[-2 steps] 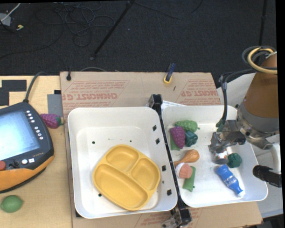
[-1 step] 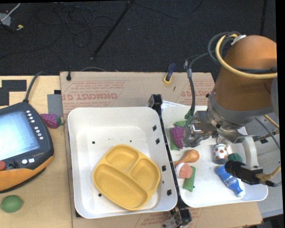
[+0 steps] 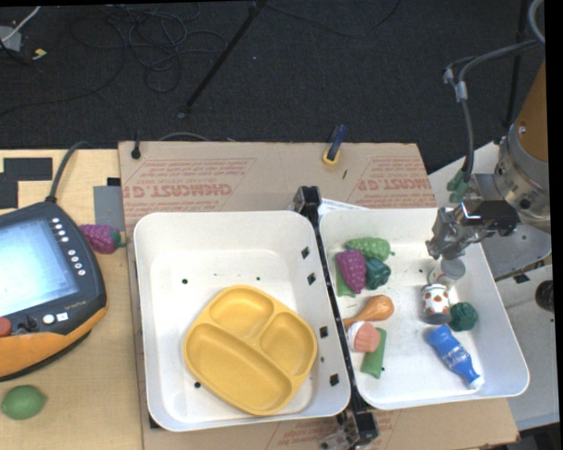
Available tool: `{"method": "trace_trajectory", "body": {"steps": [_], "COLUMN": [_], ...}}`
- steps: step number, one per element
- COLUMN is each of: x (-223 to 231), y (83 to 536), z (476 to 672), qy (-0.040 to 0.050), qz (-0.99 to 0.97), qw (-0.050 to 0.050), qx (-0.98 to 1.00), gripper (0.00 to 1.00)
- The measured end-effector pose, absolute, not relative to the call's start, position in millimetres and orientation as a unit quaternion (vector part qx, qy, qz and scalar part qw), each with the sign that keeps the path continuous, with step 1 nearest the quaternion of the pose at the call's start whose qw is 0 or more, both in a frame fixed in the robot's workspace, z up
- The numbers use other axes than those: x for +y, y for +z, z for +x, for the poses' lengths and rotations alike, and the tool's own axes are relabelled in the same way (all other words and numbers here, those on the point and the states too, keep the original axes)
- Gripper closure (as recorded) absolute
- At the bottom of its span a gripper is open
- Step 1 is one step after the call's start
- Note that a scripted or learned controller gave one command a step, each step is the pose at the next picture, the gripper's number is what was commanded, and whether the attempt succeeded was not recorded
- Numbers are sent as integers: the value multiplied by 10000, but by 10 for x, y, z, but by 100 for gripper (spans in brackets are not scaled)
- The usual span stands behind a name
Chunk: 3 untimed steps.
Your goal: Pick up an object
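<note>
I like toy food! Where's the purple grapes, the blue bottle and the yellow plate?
purple grapes [image 3: 351, 269], camera view, middle of the bunch
blue bottle [image 3: 451, 352], camera view, its body
yellow plate [image 3: 231, 309], camera view, bare upper compartment

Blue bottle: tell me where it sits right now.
The blue bottle lies in the right bin, near its front right corner, just below the dark green toy and the small white can.

A yellow tray [image 3: 251, 351], purple grapes [image 3: 351, 269], blue bottle [image 3: 452, 355], orange drumstick [image 3: 373, 308], 2 white bins [image 3: 162, 242].
</note>
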State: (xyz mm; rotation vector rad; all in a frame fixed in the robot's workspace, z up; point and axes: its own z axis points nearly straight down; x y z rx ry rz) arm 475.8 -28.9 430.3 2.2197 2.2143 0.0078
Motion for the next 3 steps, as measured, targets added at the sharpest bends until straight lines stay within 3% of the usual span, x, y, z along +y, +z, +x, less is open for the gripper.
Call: {"method": "trace_trajectory", "body": {"steps": [1, 2, 3], "x": [491, 968, 1263], "y": [5440, 4161, 3199], "z": [4810, 5031, 4731], "qy": [46, -69, -70], "qz": [7038, 7055, 7059], "qw": [29, -49, -49], "qx": [7103, 7086, 7083], "gripper": [100, 100, 100]}}
